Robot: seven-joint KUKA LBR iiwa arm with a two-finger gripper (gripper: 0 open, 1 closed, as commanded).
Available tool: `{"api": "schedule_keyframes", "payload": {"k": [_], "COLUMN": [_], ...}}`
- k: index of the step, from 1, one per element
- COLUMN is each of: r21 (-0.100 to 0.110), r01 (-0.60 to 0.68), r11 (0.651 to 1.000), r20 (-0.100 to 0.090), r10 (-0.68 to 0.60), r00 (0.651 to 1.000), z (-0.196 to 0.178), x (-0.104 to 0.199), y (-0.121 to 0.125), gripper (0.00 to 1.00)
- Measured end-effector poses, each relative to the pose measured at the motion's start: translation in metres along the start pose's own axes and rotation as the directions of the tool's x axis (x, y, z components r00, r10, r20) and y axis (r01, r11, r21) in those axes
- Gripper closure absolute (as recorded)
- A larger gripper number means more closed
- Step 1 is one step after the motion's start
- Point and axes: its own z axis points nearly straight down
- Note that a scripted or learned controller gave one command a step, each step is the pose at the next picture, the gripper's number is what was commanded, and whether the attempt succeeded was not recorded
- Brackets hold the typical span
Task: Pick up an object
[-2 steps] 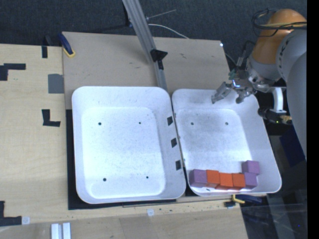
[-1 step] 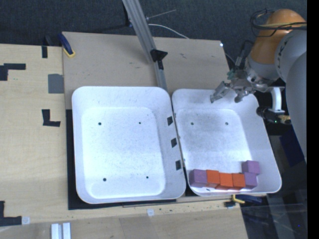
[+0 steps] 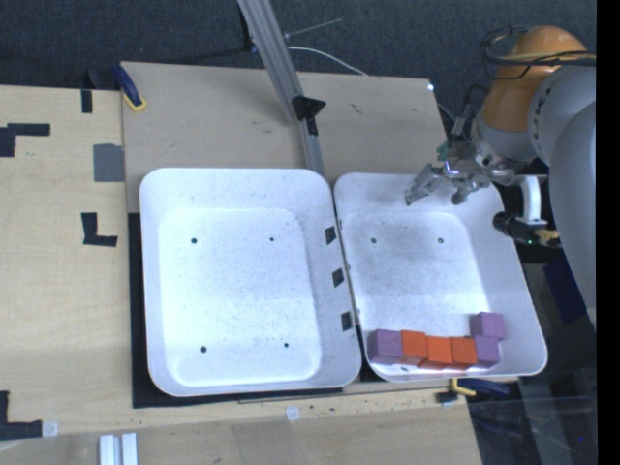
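Several small blocks lie in a row along the near edge of the right bin (image 3: 426,260): a purple block (image 3: 387,344) at the left, orange blocks (image 3: 438,348) in the middle, and purple blocks (image 3: 488,336) stacked at the right end. My gripper (image 3: 436,190) hovers over the far edge of the right bin, well away from the blocks. Its two fingers are spread apart with nothing between them.
The left bin (image 3: 237,279) sits beside the right one, with black clips along their shared edge. A slanted metal pole (image 3: 276,61) rises behind the bins. The arm's grey body and orange band (image 3: 528,76) stand at the right.
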Motion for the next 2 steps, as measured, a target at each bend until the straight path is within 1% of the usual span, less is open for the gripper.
{"api": "schedule_keyframes", "payload": {"k": [1,2], "r21": [0.001,-0.001], "r01": [-0.001,-0.001], "r11": [1.0,1.0], "r20": [-0.001,0.0], "r10": [0.001,0.001], "r00": [1.0,1.0], "z": [0.0291,0.0271], "x": [0.0154,0.0146], "y": [-0.0004,0.0002], "gripper": [0.0,0.0]}}
